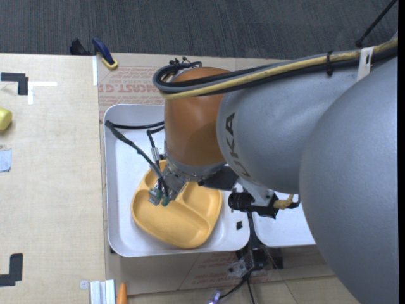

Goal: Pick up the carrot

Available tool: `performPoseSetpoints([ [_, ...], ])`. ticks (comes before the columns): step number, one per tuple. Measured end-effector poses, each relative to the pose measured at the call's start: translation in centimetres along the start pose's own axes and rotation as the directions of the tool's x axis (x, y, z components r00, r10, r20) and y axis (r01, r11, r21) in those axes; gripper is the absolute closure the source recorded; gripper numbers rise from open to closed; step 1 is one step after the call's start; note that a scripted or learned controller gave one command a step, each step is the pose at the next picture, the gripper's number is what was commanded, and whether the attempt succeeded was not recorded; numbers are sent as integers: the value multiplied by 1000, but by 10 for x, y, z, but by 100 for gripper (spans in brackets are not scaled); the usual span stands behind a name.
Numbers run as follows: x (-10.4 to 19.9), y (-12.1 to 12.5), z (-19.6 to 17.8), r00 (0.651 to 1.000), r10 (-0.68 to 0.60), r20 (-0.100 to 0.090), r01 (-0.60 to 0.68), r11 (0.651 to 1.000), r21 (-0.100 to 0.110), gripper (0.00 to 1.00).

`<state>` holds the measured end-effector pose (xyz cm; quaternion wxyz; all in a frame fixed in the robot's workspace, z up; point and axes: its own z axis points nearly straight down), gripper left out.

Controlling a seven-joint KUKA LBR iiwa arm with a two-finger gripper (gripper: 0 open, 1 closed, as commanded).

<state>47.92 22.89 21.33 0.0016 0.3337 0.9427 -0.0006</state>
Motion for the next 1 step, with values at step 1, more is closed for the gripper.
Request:
performPoseSetpoints([
  [1, -8, -11, 32, 987, 158, -2, -158, 987, 2, 100],
])
